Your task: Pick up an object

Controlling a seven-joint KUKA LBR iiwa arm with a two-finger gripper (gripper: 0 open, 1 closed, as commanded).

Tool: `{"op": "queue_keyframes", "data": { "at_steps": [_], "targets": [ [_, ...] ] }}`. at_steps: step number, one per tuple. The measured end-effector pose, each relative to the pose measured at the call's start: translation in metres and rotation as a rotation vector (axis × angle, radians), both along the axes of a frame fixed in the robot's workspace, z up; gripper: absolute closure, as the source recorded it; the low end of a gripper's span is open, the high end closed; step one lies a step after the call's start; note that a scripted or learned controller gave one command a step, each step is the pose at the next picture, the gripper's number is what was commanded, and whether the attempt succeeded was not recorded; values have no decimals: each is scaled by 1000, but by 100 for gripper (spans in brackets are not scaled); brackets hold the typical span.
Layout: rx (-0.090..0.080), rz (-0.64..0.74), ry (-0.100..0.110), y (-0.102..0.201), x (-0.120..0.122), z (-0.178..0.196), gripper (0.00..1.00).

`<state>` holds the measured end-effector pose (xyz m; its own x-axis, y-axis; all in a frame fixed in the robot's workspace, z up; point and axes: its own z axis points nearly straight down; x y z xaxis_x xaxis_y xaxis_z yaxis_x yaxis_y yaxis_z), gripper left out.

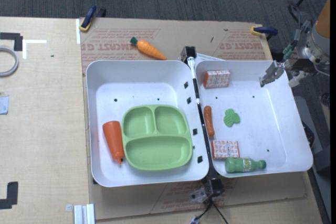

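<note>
Lowest in my frame, the green bottle [245,165] lies along the right bin's [283,113] bottom edge, though largest is the left bin's [100,92] green plate [156,137]. My end effector [281,75] hovers at the right bin's upper right corner, grasping nothing; whether it is released or clenched I cannot tell.

The left bin [100,113] holds a divided plate [156,137], with a toy carrot [113,140] lying just left of it. In the right bin [283,128] a small carton [217,79] sits at the back, a sausage [209,120] along the left wall, a leafy piece [231,117] mid-bin, and a second carton [225,149] and a bottle [244,165] at the front. Another carrot [148,48] lies on the surface behind the left bin.
</note>
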<state>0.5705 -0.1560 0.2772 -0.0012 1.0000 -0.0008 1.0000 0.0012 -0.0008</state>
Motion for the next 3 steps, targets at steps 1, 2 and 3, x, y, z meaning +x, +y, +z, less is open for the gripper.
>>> {"op": "queue_keyframes", "data": {
  "at_steps": [1, 2, 3],
  "targets": [
    [1, -12, 0, 55, -25, -129, 0],
    [1, 218, 1, 63, -6, -185, 0],
    [-1, 215, -4, 62, -5, -174, 100]
  ]
}}
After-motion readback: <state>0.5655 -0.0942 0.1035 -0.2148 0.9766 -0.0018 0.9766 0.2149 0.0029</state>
